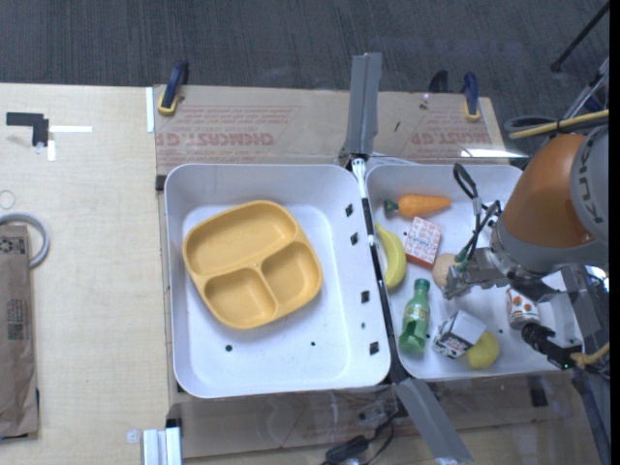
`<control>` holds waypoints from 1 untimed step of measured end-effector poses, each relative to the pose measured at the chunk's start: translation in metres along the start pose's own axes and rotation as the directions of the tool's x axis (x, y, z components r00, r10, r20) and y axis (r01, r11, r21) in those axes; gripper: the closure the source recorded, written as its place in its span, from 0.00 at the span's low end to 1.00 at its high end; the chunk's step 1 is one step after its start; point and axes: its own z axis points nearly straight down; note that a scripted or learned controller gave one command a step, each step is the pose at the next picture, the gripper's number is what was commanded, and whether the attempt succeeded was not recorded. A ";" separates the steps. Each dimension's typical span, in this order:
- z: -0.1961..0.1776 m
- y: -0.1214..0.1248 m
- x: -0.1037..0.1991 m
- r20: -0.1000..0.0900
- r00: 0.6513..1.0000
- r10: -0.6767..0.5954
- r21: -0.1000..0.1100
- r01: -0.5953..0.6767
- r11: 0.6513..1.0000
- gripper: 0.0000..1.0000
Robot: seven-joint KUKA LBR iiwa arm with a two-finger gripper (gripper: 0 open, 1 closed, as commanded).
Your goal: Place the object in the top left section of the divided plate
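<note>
A yellow divided plate [252, 262] lies in the left bin [184, 356], with one long section along its upper left and two smaller ones below. My gripper [457, 281] is down in the right bin [504, 174], under the orange wrist band. It sits right beside a beige round object [443, 270] and just above a small white carton [456, 334]. Around it lie a banana [391, 257], a carrot [423, 204], a red and white packet [422, 240], a green bottle [415, 313] and a lemon [483, 351].
A small white and red jar [522, 308] stands at the right of the gripper. A divider wall [368, 250] separates the two bins. Cardboard [252, 129] lines the back, and a brown bag [15, 327] lies at the far left.
</note>
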 end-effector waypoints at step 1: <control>-0.037 -0.003 -0.020 0.001 1.000 0.029 0.001 -0.029 1.000 1.00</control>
